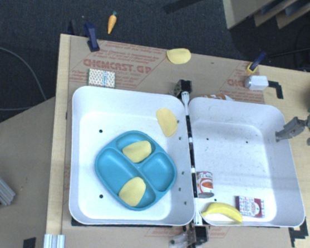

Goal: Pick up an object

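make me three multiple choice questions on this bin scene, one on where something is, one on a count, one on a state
1. Where does the banana lie?
A. in the right bin, at its near edge
B. on the blue tray
C. on the floor

2. How many yellow pieces lie in the compartments of the blue tray?
A. none
B. two
C. five

3. How does the gripper stand to the things in the bins?
A. pressed onto the blue tray
B. gripping the banana
C. at the right bin's far right rim, apart from them all

Answers:
1. A, the banana rests by the right bin's near-left corner, beside a small can.
2. B, one piece fills an upper compartment and another a lower one.
3. C, it sits by the rim with nothing between its fingers.
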Tool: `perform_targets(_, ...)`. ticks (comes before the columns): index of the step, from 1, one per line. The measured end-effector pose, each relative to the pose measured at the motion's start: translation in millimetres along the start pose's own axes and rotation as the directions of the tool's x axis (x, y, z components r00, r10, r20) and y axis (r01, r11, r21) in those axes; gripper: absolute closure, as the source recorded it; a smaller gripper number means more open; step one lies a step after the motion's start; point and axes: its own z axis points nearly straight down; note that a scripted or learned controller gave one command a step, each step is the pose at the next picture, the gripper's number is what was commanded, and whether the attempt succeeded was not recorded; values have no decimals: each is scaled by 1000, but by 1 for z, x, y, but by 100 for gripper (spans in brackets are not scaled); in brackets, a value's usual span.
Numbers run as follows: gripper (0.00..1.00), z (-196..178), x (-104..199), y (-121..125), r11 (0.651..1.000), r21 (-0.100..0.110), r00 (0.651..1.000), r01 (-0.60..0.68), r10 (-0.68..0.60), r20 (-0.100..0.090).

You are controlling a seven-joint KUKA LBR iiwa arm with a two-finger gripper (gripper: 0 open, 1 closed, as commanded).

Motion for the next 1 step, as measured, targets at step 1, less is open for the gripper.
perform_targets(1,0,138,29,13,1000,4,1000,1,-1,-2)
